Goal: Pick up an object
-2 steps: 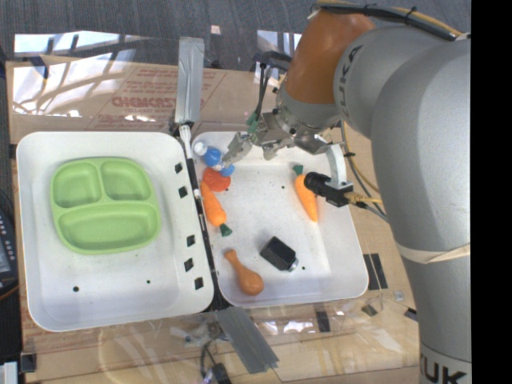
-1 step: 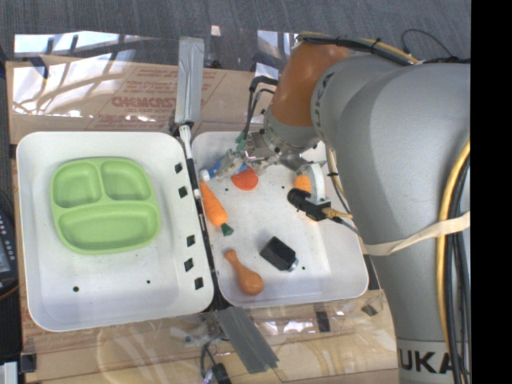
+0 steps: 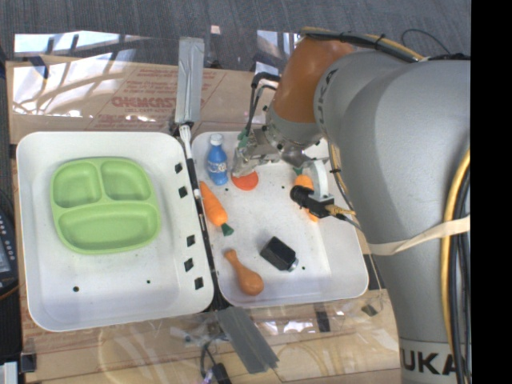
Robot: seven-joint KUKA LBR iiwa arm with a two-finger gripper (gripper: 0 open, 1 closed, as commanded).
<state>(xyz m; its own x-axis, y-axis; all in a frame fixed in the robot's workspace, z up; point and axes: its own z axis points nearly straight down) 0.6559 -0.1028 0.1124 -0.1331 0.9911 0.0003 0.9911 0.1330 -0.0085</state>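
My gripper [image 3: 244, 165] is down in the back of the right bin [image 3: 336, 270], just above a flat red-orange disc [image 3: 247, 182]. A small blue bottle with a white cap [image 3: 216, 160] stands right next to it on the left. In front of the bottle an orange carrot with a green tip [image 3: 214, 206] lies along the bin's left wall. A black block [image 3: 278, 254] rests near the bin's middle front, and a brown drumstick-shaped toy [image 3: 244, 274] lies at the front left. I see nothing between the gripper's fingers.
The left bin [image 3: 40, 278] holds a green divided plate [image 3: 102, 205]. A small orange piece [image 3: 302, 184] sits to the right of the gripper. The grey arm covers the right bin's back right corner. Cardboard lies behind both bins.
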